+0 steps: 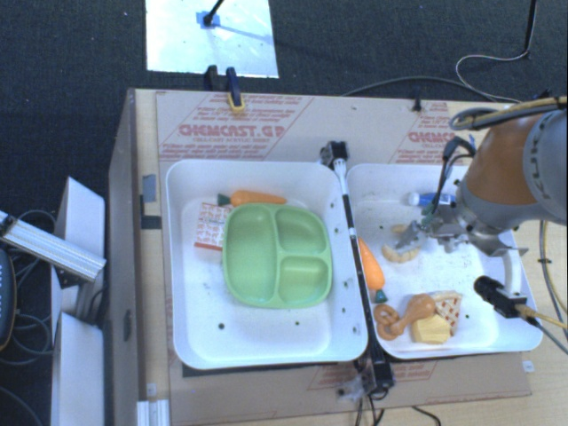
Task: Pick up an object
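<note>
My gripper [415, 234] hangs low in the right bin [484, 344], near its middle, just above and to the right of a pale curved food piece [399, 255]. Whether it touches that piece I cannot tell. A small blue and white object [422, 200] lies behind the gripper. At the bin's front sit a pretzel [387, 319], a drumstick [417, 309], a pizza slice [449, 307] and a yellow cheese block [431, 330]. An orange carrot [372, 268] lies along the bin's left wall.
The left bin [200, 335] holds a green divided plate [277, 256], a second carrot [257, 198] behind it and a red and white packet [209, 227] at its left. The arm [506, 171] covers the right bin's far right side.
</note>
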